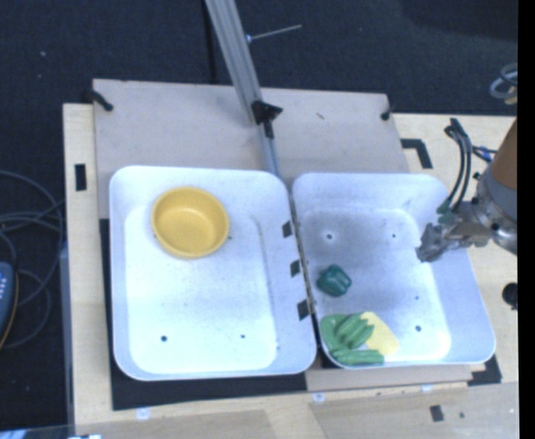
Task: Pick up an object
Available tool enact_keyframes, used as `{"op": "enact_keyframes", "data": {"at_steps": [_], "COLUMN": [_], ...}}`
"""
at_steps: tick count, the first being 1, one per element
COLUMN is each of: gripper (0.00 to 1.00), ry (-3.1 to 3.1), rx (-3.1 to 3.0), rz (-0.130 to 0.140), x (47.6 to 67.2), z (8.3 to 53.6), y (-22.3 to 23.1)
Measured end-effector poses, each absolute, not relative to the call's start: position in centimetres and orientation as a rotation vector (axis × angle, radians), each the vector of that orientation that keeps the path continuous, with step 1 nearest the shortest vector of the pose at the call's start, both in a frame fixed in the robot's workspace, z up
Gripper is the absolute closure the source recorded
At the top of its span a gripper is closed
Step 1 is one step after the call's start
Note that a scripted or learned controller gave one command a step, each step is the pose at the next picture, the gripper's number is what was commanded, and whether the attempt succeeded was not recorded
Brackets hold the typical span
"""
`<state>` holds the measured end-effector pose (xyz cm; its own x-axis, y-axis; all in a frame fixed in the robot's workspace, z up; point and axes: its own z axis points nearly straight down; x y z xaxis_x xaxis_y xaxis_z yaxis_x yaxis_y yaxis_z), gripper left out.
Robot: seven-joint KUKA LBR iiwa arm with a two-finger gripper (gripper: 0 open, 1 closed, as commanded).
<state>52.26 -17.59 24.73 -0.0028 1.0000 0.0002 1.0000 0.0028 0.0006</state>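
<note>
Nothing is picked yet: the hand (434, 245) hangs by the right bin's (459, 332) right wall, its grip impossible to tell, while the green pepper (333, 281) lies mid-bin, left of it.

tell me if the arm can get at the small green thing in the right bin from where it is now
Probably yes. The gripper sits over the right bin's right side, and the small green object lies apart from the green and yellow pile, with bare floor between.
</note>
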Motion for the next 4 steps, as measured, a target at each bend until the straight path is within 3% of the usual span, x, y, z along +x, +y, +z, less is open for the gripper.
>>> {"op": "enact_keyframes", "data": {"at_steps": [2, 4], "gripper": [1.00, 1.00], "ry": [2.226, 2.225], "rx": [2.218, 2.218], "rz": [0.001, 0.002], "x": [54.7, 57.3], "z": [23.0, 25.1], "y": [-8.5, 1.5]}}
